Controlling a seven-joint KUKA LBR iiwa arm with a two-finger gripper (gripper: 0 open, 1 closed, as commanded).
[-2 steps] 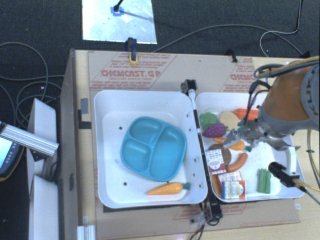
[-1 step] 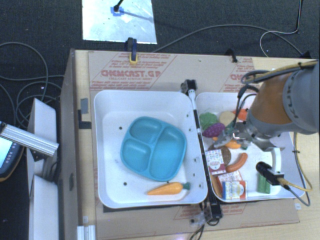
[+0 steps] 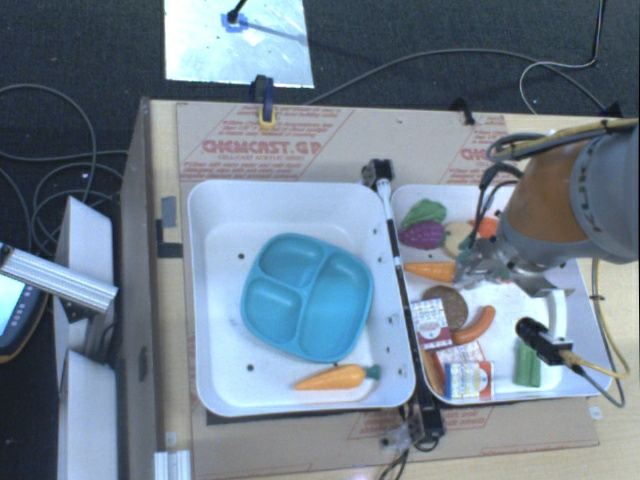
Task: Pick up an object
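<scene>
Hand (image 3: 468, 264) over right bin (image 3: 585, 383), toy foods

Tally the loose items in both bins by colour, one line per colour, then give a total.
Blue: 1, the divided plate
Orange: 3, the left-bin carrot, the right-bin carrot, the sausage
Purple: 1, the grapes
Green: 2, the leafy piece, the green stick
Brown: 1, the round patty
Red and white: 2, the two cartons
Total: 10

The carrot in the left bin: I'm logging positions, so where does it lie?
In the camera view, the carrot lies along the left bin's near edge, just below the blue divided plate.
</scene>
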